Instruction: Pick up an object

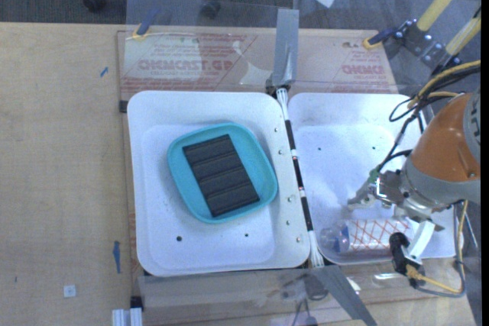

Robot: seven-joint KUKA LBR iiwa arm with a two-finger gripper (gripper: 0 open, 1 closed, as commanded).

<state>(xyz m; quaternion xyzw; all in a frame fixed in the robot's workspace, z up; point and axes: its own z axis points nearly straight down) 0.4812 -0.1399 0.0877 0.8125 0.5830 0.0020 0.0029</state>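
A clear bottle with red crosshatching (365, 236) is lying on its side at the right bin's (336, 126) near edge — the gripper (390, 202) is poised just above it, jaw state untellable. A straight, centred descent across the bottle's width is advised.

A: What colours are the 2 bins?

B: The left bin (153, 118) is white. The right bin (344, 118) is white too, with tiny dark dots.

A: And the plate?

B: The plate (263, 164) is light blue, like the sky. The block (220, 175) on it is dark grey, almost black, with 4 stripes across it.

A: What about that bottle?

B: The bottle (365, 234) is see-through, and it has a white label with red criss-cross lines.

A: And the robot?

B: The arm (451, 145) is orange and grey. The bench (53, 164) is light brown wood.
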